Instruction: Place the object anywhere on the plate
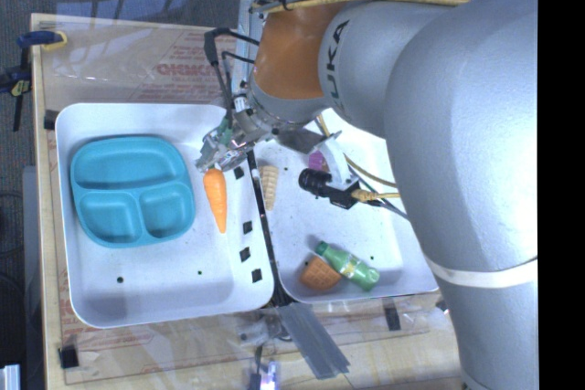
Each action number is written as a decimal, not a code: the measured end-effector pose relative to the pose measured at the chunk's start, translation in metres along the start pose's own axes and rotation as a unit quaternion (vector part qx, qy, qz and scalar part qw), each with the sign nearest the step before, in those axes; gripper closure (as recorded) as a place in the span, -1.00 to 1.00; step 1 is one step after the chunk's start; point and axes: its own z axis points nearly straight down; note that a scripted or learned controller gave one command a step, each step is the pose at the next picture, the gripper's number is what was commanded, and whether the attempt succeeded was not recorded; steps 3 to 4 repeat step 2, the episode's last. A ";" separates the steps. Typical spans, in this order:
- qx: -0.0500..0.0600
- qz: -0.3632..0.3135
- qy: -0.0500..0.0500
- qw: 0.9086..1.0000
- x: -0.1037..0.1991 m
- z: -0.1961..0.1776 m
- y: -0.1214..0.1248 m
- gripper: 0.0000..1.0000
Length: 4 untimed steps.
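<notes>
A dark grey carpeted floor fills the top of the frame. Below it stands a pale wooden bench (119,68) under a clear sheet, with a blue clamp (41,38) on its upper left corner.

Two shallow white bins sit side by side on the bench. The left white bin (164,283) holds a light blue plastic plate with three compartments (128,187), lying flat at centre left of the frame. Just right of the plate, not on it, is a small orange toy carrot (216,199), its wide end towards the top of the frame and its tip pointing down.

The large grey arm with its orange band fills the right and upper centre. Its gripper (218,156) sits directly at the carrot's wide end. Whether the gripper is spread or clamped on the carrot cannot be told.

Small black square marks (245,229) run along the left bin's right side, beside the ridge between the bins.

The right white bin (297,228) holds a pale waffle cone (269,181) by the ridge, a small pink object (317,160) partly under the arm, and, at lower centre, a green bottle (348,266) touching a brown rounded item (315,275).
</notes>
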 end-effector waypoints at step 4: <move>-0.003 -0.166 -0.001 0.986 0.048 -0.002 0.046 -1.00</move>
